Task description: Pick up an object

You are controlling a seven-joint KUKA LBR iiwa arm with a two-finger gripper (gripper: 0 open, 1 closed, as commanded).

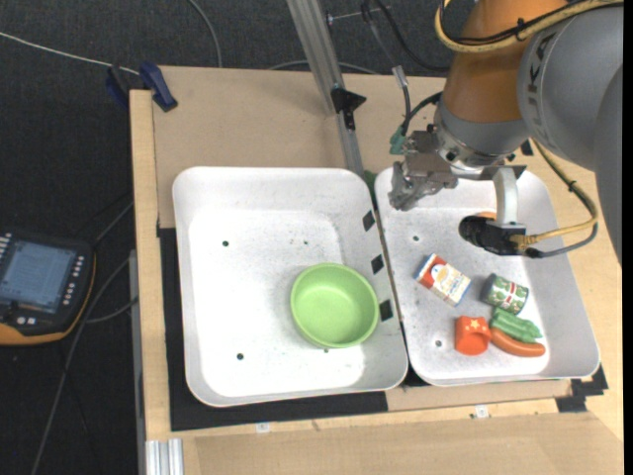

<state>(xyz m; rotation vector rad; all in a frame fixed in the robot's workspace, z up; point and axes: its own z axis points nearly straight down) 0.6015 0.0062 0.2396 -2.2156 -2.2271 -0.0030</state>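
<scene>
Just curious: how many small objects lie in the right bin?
4, all in its near half: a carton, a can, a red piece and an orange-green vegetable. The arm may hide others farther back.

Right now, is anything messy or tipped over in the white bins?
Mostly tidy. The small carton and the can in the right bin lie tilted on their sides. The green bowl sits upright in the left bin. Nothing looks spilled or broken.
</scene>
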